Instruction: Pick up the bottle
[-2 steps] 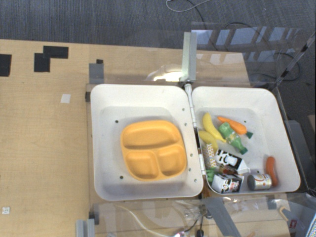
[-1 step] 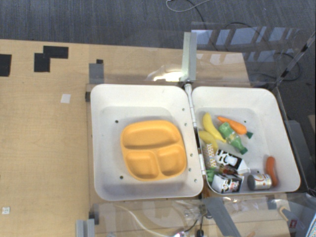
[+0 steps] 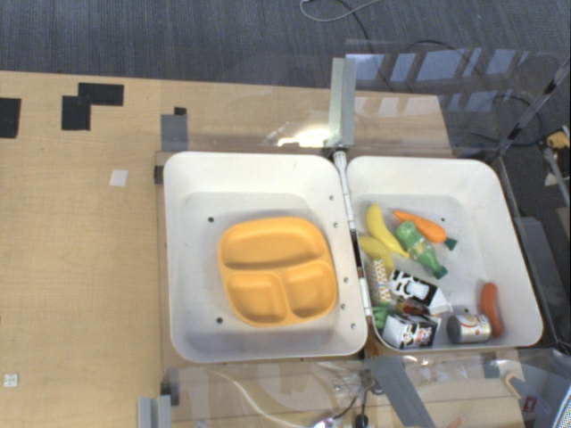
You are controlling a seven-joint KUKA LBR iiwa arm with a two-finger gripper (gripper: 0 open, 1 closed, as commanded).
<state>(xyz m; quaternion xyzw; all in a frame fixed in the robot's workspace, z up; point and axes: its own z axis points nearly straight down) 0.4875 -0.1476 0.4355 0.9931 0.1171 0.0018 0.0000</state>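
Two shallow white bins sit side by side on the light wooden surface [image 3: 80,266]. The left bin [image 3: 192,328] carries an orange divided tray [image 3: 277,270] with one long compartment at the far side and two smaller ones nearer the camera; the tray lies roughly in the middle of that bin.

The right bin [image 3: 486,203] holds a cluster of small things gathered toward its left and near side. The green bottle [image 3: 419,247] lies on its side near the middle of this bin, tilted diagonally, with its cap end pointing toward the lower right. Just beyond it lies an orange carrot [image 3: 421,225], close to or touching the bottle. To the bottle's left sits a yellow banana [image 3: 381,230], with another yellow piece [image 3: 375,249] just below it. Nearer the camera lie a black-and-white carton [image 3: 416,290] and a second black-and-white pack [image 3: 410,331], with a small dark item between them that is too small to identify. A silver can [image 3: 468,327] lies on its side beside the pack, and a red sausage-shaped piece [image 3: 489,307] stands next to the can by the bin's right wall.

A clear panel covers the surface behind and beside the right bin, and a black cable [image 3: 393,3] trails across the dark carpet beyond.
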